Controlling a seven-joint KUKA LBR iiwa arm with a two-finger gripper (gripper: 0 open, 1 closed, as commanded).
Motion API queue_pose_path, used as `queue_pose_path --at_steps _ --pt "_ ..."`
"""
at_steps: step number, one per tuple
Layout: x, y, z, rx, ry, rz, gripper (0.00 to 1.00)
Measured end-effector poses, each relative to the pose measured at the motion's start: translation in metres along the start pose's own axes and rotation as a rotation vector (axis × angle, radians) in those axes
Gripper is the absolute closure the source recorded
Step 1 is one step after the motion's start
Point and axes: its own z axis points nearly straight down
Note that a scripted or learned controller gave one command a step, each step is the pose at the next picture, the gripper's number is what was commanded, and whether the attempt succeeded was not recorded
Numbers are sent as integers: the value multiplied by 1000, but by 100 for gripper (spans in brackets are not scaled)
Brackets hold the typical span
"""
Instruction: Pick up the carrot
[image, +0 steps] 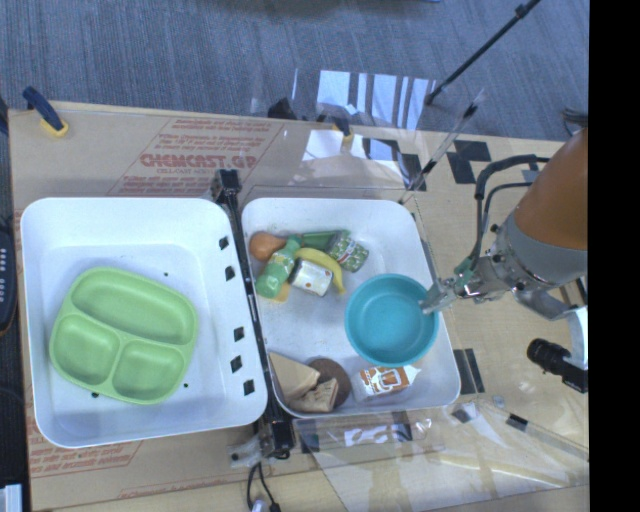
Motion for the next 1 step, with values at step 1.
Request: queue_pose_path --at_steps 1 --pt "52 2 62 6 6 184 100"
